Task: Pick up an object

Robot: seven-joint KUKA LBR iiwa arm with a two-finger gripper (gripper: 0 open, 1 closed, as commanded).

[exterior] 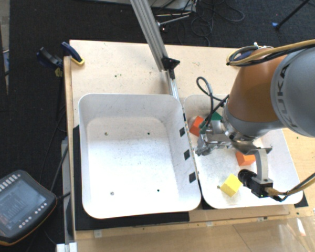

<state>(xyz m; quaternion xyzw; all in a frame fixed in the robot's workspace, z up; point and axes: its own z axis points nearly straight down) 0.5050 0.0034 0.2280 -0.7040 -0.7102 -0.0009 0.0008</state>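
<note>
The arm [273, 93] reaches over the right bin [283, 151] on the bench [121, 67], and its end effector [207, 143] hangs low near that bin's left wall; whether it is released or clenched I cannot tell, since the wrist hides most of it.

The things to pick lie in the right bin: a yellow block [230, 185] near the front, an orange block [244, 159] just behind it, another orange piece [197, 125] and a green piece [216, 117] half hidden under the wrist. The left bin [94, 140] sits beside it.

The yellow block looks the best choice. It is probably light, stiff and not fragile, with flat faces that should not slip; a grip across two opposite sides, from above, seems right. It stands clear of its neighbours.
</note>
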